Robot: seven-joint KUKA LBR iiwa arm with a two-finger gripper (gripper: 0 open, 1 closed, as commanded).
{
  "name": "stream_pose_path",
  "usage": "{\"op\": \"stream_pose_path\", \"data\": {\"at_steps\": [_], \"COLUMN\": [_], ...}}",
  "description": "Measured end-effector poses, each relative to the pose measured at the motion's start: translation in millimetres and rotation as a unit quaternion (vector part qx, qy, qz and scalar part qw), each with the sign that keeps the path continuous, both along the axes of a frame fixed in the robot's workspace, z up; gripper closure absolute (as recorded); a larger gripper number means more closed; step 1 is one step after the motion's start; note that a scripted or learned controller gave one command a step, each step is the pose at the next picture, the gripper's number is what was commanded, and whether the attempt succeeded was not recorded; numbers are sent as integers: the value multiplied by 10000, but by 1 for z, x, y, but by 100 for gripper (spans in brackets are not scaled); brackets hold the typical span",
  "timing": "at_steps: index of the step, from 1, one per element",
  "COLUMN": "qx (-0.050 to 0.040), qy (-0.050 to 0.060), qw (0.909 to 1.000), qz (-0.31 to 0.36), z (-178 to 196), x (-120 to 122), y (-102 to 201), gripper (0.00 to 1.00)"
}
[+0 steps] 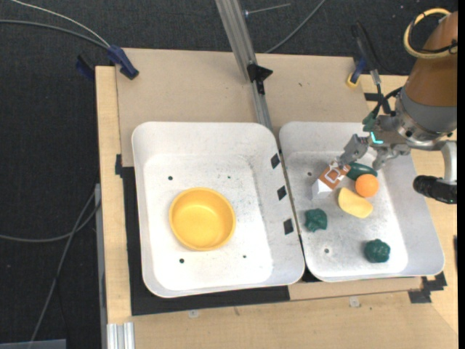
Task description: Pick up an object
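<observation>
Gripper (pixel 367 153): you can't tell its grip.
Crowd: orange ball (pixel 367 185), yellow piece (pixel 354 203), white block (pixel 325 184) just below it.
Room: right bin (pixel 429 249) front, past green lump (pixel 376 251).

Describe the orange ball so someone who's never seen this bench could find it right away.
Look in the right-hand white bin, in its upper half just below the gripper. The orange ball sits there, touching the pale yellow piece below it. It is the only round, bright orange thing; the two lower lumps are dark green.
</observation>
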State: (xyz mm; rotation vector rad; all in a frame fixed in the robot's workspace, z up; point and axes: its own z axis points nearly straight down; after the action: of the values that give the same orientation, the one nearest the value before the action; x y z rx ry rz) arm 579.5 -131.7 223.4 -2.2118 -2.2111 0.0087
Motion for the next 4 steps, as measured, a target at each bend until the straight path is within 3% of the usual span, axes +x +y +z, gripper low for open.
{"op": "stream_pose_path", "data": {"at_steps": [1, 3, 4], "qx": [-3, -5, 51], "qy": [-29, -19, -29], "qw": [10000, 10000, 10000], "qz": [3, -13, 7], "z": [3, -104, -117], "x": [1, 2, 7], "y": [0, -11, -8], "gripper": [0, 0, 0]}}
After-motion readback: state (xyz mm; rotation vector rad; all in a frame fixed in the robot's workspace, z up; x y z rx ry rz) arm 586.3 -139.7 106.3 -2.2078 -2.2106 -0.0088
